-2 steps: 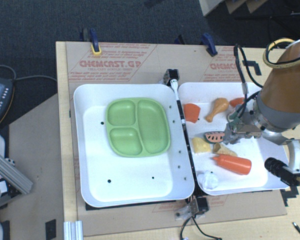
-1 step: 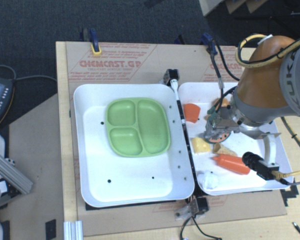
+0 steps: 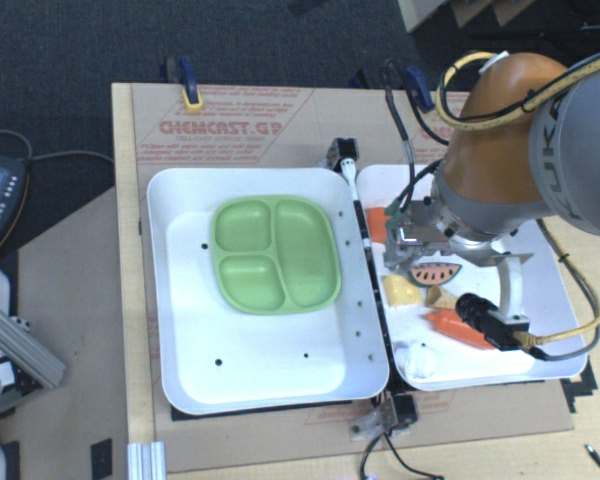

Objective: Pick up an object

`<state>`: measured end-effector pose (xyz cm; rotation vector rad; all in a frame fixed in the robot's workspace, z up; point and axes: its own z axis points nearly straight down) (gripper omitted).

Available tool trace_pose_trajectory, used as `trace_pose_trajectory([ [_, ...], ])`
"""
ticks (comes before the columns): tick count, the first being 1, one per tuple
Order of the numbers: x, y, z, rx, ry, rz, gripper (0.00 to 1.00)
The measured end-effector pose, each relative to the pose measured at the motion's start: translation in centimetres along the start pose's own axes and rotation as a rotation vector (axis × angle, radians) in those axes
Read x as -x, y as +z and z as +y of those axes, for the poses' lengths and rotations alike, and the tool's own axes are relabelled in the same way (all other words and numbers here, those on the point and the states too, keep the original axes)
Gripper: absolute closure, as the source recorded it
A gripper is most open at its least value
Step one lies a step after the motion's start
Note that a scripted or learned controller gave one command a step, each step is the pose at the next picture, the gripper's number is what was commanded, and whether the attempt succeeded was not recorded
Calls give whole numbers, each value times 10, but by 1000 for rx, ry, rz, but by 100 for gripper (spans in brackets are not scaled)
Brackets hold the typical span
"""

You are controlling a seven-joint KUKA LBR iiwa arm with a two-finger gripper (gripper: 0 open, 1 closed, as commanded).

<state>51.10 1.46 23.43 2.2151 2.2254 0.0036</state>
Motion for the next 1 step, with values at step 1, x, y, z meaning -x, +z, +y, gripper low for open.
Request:
trace_pose_trajectory([
  [1, -2, 0, 3, -1, 3, -1, 100],
])
